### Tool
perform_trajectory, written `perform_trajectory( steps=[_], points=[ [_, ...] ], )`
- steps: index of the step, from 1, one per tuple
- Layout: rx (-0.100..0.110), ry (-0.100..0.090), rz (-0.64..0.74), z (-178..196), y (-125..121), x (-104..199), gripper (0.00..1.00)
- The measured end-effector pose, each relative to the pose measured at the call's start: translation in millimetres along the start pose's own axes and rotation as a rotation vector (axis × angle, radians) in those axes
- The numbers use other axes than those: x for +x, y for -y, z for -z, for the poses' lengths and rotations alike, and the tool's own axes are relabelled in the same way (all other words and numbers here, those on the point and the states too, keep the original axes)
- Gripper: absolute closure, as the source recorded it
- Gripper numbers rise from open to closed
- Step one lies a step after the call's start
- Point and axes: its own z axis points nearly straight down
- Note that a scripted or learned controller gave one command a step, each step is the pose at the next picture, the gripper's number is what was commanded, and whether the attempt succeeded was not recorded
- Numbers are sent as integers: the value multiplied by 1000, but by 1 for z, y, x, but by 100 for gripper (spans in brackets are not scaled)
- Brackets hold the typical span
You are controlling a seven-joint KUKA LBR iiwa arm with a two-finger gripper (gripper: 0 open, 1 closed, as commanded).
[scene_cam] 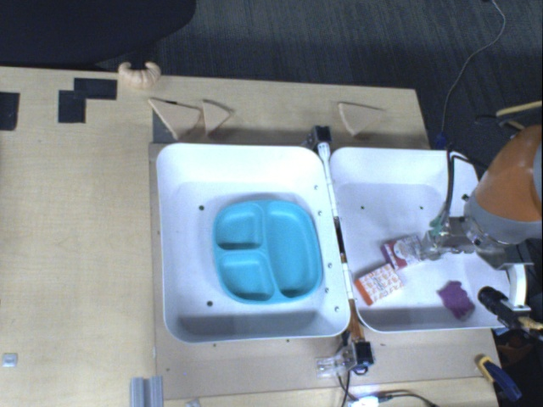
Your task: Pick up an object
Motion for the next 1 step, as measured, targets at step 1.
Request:
perform_trajectory(
  steps=[1],
  points=[
    [1,0,0,0,0,0,0]
  ],
)
